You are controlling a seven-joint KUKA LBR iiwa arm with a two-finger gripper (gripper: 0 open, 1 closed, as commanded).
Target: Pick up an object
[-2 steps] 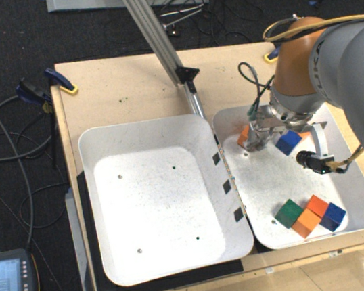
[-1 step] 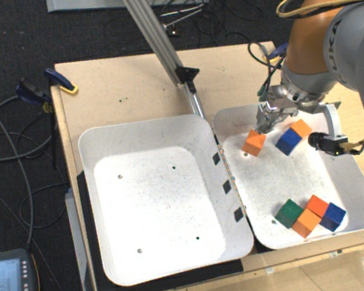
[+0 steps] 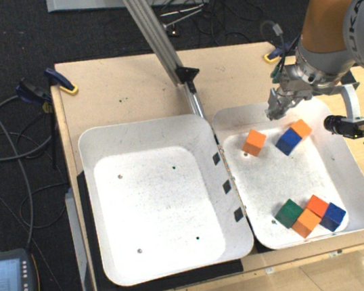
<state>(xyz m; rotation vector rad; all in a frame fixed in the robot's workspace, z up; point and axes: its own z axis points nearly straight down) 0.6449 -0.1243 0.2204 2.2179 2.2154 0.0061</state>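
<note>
Bright even overhead light, soft shadows, sharp focus

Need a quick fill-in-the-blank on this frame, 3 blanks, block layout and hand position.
1. All the blocks lie in the ____ bin as the camera sees it.
2. The lone orange block sits to the camera's ____ of the blue-and-orange pair.
3. In the near cluster, the only block that is neither orange nor blue is ____.
The hand hovers over the far edge of that bin.

Missing words: right; left; green
</note>
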